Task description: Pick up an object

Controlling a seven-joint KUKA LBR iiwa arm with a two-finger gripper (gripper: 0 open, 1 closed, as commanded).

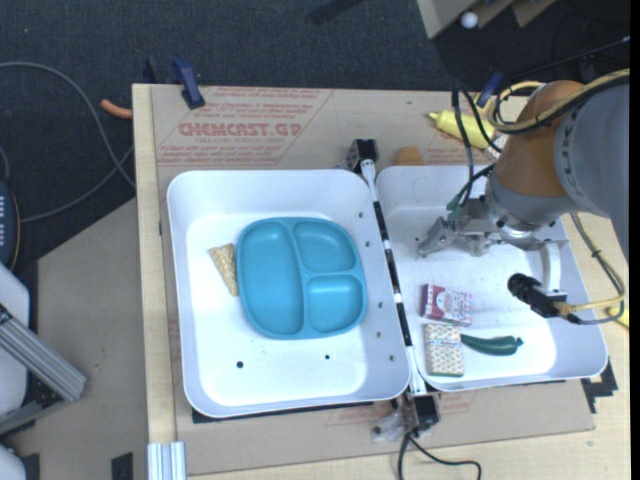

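My gripper point(455, 238) hangs low over the far part of the right bin point(420, 193), with the grey arm coming in from the right. Nearer the front of that bin lie a red and white packet point(446, 305), a yellow patterned packet point(443, 350) and a green pepper-shaped toy point(492, 344). All three lie apart from the gripper, toward the bin's front edge. Nothing shows between the gripper's jaws.
The left bin point(200, 268) holds a blue divided plate point(300, 275) with a tan cracker-like piece point(224, 262) at its left edge. A yellow banana-like object point(455, 125) and a small orange thing point(407, 156) lie on the bench behind the right bin.
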